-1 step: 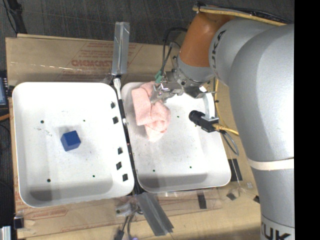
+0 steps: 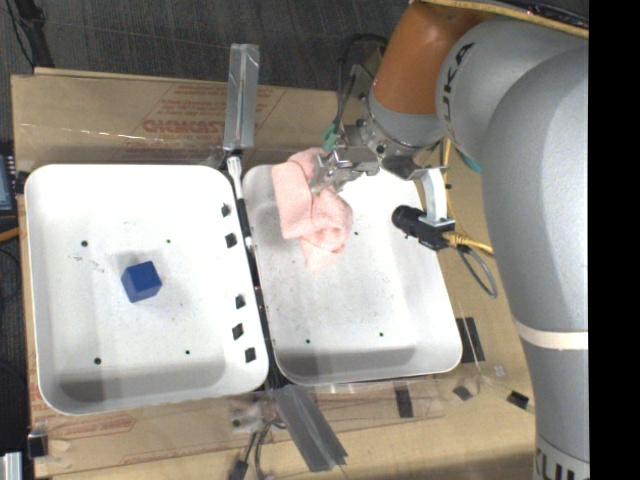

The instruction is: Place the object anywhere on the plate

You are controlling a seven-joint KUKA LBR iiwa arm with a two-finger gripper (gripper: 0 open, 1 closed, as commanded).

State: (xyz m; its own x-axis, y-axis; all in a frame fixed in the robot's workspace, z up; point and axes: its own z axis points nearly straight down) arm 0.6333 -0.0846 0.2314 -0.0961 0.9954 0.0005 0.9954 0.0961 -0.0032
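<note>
A pink cloth [image 2: 312,208] is in the right bin [image 2: 400,308], bunched up in its far left part. My gripper [image 2: 335,168] is at the cloth's upper right edge, its metal fingers pinched on a fold of the fabric. The cloth droops below the fingers and spreads to their left. A blue cube [image 2: 142,280] lies in the left bin [image 2: 120,358], left of its middle, far from the gripper.
The grey arm with its orange band [image 2: 425,53] fills the right side and hangs over the right bin's far corner. A black cable connector [image 2: 422,226] juts out beside the wrist. A ridge with black clips [image 2: 243,268] divides the two bins.
</note>
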